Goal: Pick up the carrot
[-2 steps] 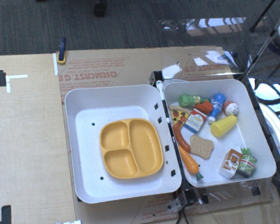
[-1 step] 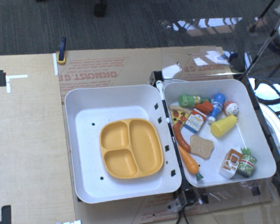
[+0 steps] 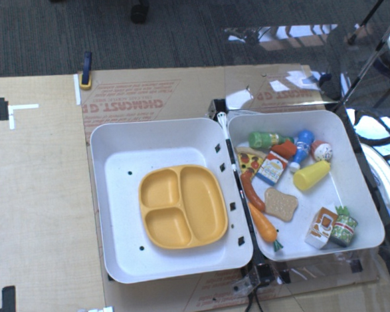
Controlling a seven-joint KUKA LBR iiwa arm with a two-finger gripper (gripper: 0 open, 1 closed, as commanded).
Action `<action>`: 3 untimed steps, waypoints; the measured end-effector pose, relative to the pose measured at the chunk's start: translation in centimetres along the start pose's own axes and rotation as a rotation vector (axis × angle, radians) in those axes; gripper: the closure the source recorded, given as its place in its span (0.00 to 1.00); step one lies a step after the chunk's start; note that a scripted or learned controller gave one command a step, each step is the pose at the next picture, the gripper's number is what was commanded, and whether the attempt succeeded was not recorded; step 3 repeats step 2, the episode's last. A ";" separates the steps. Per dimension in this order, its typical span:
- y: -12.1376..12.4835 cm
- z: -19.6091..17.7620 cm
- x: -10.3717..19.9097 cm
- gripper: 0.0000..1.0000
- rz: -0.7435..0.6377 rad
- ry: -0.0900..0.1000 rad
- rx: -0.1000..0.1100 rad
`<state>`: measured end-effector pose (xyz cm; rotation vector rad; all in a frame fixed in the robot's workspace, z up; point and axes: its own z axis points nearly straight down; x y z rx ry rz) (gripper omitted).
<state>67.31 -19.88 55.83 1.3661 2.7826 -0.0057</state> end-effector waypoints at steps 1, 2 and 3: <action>-5.2 1.5 1.1 1.00 -0.883 0.041 -0.005; -5.2 1.5 1.1 0.00 -0.882 0.041 -0.005; -5.2 1.5 1.1 0.00 -0.882 0.041 -0.005</action>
